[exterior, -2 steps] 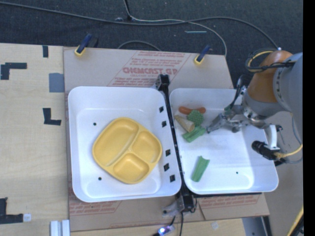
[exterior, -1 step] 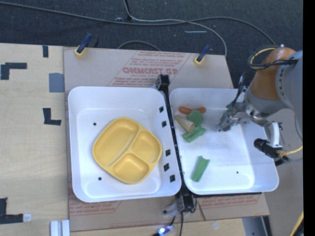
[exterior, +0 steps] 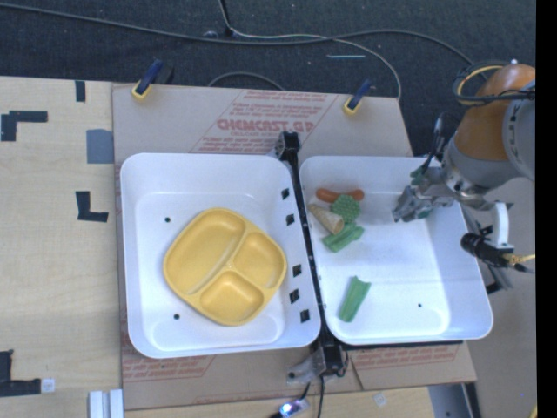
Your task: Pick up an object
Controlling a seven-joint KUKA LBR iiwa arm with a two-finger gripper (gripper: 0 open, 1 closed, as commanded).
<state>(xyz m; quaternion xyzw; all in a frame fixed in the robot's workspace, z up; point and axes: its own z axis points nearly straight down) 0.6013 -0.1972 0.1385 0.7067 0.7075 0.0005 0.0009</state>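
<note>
The gripper (exterior: 409, 205) hangs over the right bin (exterior: 452, 320), apart from the green block (exterior: 354, 299); its jaws seem empty, their state unclear.

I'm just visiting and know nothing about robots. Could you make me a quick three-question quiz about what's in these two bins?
1. True or false: the yellow plate lies in the left bin.
2. Which lies alone, nearest the right bin's front edge?
A. orange piece
B. green piece
C. tan piece
3. Fill in: the gripper hovers over the ___ bin.

Key: 1 true; 2 B; 3 right.
</note>
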